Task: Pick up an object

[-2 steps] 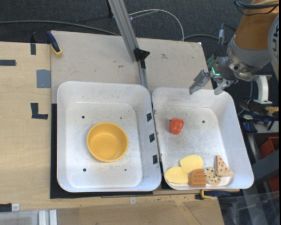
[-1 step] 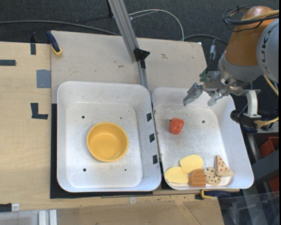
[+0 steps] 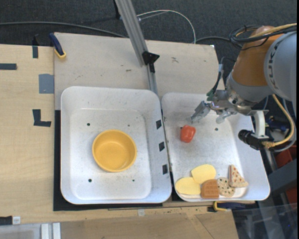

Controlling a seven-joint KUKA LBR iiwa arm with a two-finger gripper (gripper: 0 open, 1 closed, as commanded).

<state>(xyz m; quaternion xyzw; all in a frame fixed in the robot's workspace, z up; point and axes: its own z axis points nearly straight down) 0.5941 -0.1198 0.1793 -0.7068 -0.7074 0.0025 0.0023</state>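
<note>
A small red pepper-like object [image 3: 187, 133] lies in the right bin [image 3: 249, 183], near its left-centre. My gripper [image 3: 209, 114] hangs over the bin's upper part, up and to the right of the red object, with its two fingers spread apart and nothing between them. At the right bin's front edge sit two yellow pieces [image 3: 203, 173], a brown waffle-like piece [image 3: 210, 188], a round cracker [image 3: 223, 185] and a wedge-shaped slice [image 3: 235, 176]. A yellow bowl [image 3: 114, 150] stands in the left bin [image 3: 77, 103].
A slanted grey metal pole [image 3: 134, 26] runs from the top down to the divide between the bins. Cables lie across the dark floor behind the bench. The arm's orange and grey body [image 3: 261, 66] looms over the right bin's far right corner.
</note>
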